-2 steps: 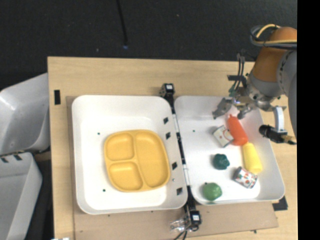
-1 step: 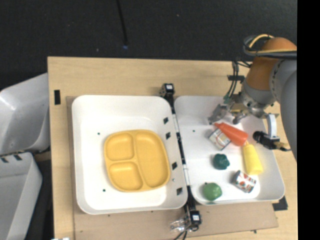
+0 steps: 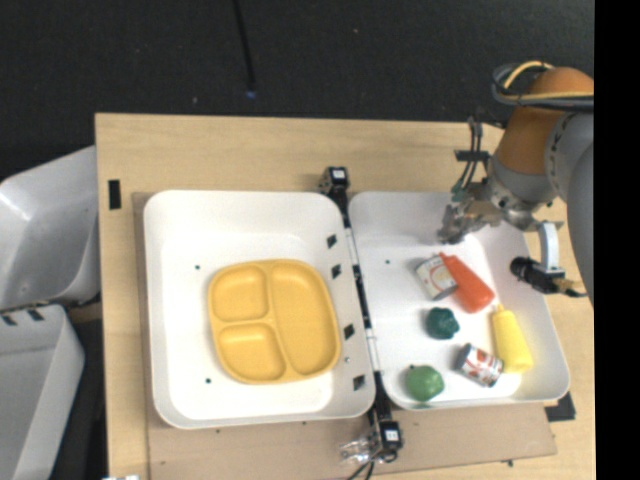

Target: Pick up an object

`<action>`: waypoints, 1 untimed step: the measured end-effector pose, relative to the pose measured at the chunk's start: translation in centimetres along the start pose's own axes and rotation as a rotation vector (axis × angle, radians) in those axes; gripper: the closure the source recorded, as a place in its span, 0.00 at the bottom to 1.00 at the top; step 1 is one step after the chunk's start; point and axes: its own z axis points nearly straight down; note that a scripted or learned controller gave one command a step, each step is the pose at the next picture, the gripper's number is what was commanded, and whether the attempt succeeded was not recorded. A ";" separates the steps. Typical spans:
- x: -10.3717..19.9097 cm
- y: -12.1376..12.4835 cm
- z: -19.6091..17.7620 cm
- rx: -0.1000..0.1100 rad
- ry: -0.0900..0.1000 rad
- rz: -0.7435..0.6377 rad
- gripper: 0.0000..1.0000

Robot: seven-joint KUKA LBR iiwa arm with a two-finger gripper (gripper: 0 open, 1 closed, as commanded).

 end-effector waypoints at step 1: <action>-0.5 -0.7 -5.6 0.000 0.003 -0.002 1.00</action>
